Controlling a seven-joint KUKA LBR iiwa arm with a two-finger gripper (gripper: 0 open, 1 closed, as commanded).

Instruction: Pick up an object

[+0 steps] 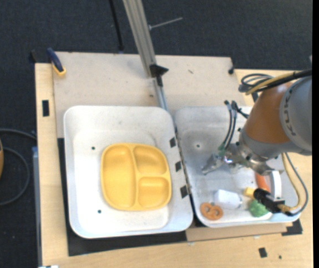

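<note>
Two white bins sat side by side on the bench. The left bin held a yellow divided tray, lying flat near its middle. The right bin held the loose things, all gathered along its near edge: a brown pretzel-shaped piece toward the near left corner, a white object just beside it, a green object further right, and an orange piece against the right side, partly hidden by the arm. Any of these could serve as the thing to pick up.

The arm reached in from the right edge and hung over the right bin, its wrist tilted so the gripper pointed toward the bin's middle. The gripper sat over bare bin floor, apart from the cluster along the near edge. Nothing appeared between its ends. Whether the gripper was spread or pressed together could not be told; it was too small and blurred. Judging by this, no object had yet been picked up.
</note>
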